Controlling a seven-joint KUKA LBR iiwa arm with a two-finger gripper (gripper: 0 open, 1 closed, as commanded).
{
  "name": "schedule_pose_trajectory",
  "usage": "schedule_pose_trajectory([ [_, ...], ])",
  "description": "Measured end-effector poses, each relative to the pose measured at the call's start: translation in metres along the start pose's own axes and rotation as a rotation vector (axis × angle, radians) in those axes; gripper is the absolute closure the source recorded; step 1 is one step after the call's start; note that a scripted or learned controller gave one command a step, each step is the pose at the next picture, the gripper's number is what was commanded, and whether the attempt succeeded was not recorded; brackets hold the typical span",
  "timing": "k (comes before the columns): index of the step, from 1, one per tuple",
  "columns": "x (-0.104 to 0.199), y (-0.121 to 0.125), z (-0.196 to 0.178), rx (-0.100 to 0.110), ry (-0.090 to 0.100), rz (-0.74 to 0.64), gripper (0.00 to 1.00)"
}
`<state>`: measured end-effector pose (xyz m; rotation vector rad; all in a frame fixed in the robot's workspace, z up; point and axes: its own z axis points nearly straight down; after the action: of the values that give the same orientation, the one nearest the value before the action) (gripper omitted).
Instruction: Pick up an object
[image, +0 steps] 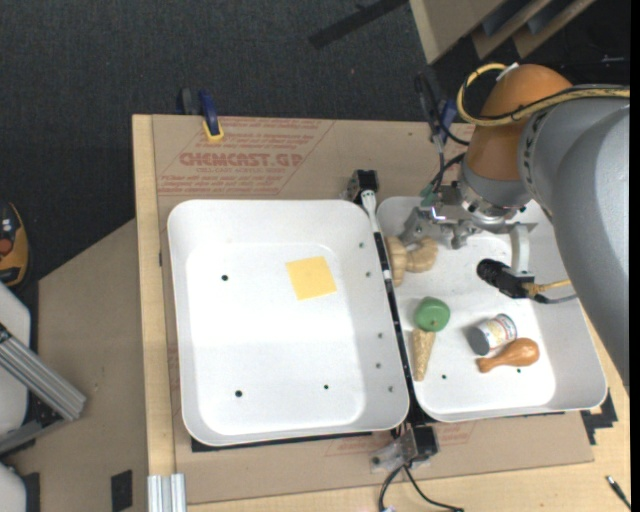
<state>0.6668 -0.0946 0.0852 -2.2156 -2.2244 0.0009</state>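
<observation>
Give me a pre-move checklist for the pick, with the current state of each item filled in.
1. Gripper is over the right bin: ok, it sits at that bin's upper left corner.
2. A target is under the gripper: ok, the tan bread-like piece lies just below it.
3. Object already held: cannot tell, the wrist hides the contact.
4. Other items are apart from the target: ok, the green round piece, cone, small can and drumstick lie lower in the bin.
5. Clearance from the divider between the bins: not ok, the target rests close against it.
6. Left bin holds the yellow square: ok, out of the way.
</observation>
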Motion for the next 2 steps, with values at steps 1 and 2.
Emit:
schedule_pose_trajectory([
  [1,-0.106,-0.001,-0.065,-0.011,-0.008,0.011,0.0],
  [2,-0.016,-0.001,0.004,0.005,0.004,-0.003,0.0],
])
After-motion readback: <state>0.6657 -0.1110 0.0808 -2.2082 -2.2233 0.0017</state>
